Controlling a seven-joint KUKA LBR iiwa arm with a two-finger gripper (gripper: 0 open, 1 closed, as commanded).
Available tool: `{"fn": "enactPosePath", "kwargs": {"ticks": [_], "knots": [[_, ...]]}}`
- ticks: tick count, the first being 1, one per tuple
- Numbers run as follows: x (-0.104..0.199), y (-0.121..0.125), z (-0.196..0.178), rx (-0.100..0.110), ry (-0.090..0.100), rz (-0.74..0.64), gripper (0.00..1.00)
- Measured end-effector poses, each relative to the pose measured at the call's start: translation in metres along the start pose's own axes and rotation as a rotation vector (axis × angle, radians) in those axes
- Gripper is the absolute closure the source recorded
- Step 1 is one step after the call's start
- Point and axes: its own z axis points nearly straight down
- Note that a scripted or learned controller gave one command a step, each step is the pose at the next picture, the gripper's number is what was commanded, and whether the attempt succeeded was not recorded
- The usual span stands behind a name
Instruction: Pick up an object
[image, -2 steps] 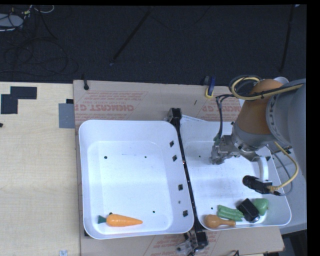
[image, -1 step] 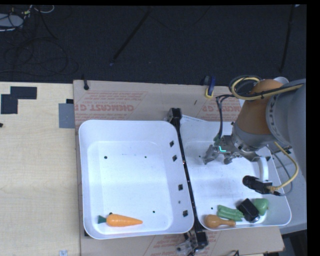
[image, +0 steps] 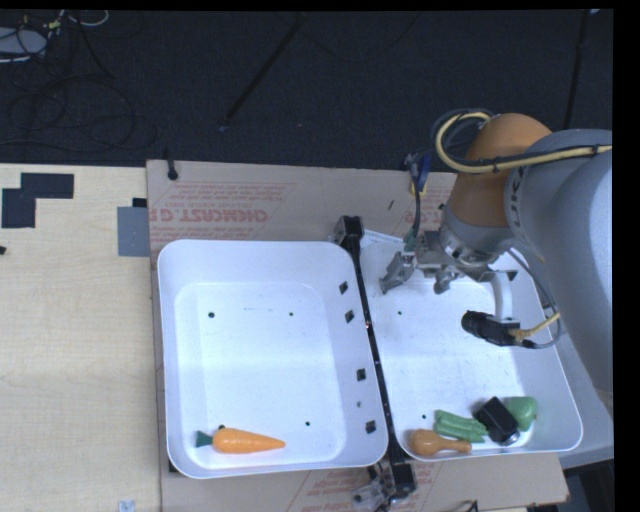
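We've got the gripper (image: 420, 272) hanging over the far end of the right bin (image: 420, 355), fingers spread apart, nothing between them. The pickings sit well away, down at the near edge of that bin: a green pod (image: 460, 426), a black block (image: 496, 419) resting on a green piece (image: 522, 408), and an orange gourd (image: 438, 443) at the rim. The pod lies crosswise, pointing left-right. They're bunched and touching, so we judge a clean single grab tricky. A carrot (image: 247, 440) lies alone in the left bin (image: 250, 340), beyond the divider (image: 365, 340).
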Motion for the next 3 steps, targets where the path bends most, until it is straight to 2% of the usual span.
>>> {"fn": "enactPosePath", "kwargs": {"ticks": [1,2,3], "knots": [[-0.011,-0.001,-0.072,-0.002,-0.002,0.005,0.00],[0.068,0.001,-0.204,-0.010,0.002,-0.005,0.00],[0.086,-0.005,-0.052,0.018,0.000,0.002,0.00]]}}
